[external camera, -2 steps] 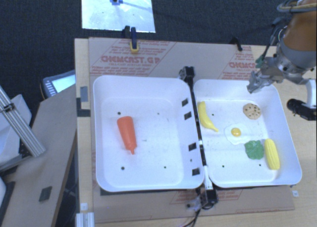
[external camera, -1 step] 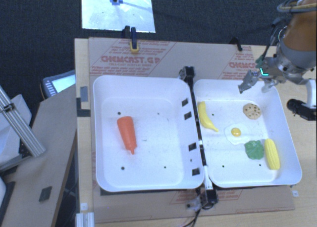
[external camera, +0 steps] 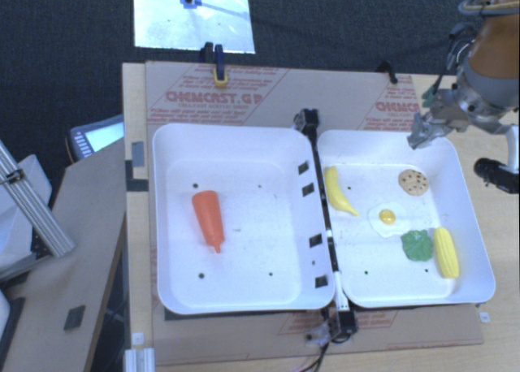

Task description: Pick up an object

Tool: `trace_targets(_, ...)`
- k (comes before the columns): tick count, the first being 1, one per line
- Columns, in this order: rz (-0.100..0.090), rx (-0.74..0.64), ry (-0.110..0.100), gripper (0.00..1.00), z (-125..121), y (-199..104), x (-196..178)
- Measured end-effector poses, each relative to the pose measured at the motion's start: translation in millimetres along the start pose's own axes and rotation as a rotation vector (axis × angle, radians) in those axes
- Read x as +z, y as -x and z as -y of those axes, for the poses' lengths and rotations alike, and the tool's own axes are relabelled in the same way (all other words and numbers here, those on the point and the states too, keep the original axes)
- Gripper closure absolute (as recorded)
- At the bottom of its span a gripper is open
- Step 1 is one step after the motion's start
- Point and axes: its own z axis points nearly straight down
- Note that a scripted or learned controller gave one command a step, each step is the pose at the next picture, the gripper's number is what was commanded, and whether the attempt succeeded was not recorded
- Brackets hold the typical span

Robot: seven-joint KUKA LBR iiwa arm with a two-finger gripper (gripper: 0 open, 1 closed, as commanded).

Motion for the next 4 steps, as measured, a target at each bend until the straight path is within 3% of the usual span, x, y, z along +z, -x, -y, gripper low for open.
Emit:
trace_targets(1, 0.000, 0.000, -0.001, 0.00, 0.1, 0.1, 0.2)
trace_targets(2, 0.001, -0.004, 0.004, 1.00, -1.0, 0.0, -11.1)
trace_targets(3, 0.001, -0.004, 0.003, 0.00, -0.8, 0.1, -10.7)
trace_targets(4, 0.001, -0.008, 0.007, 1.00, -1.9, -0.1, -22.2)
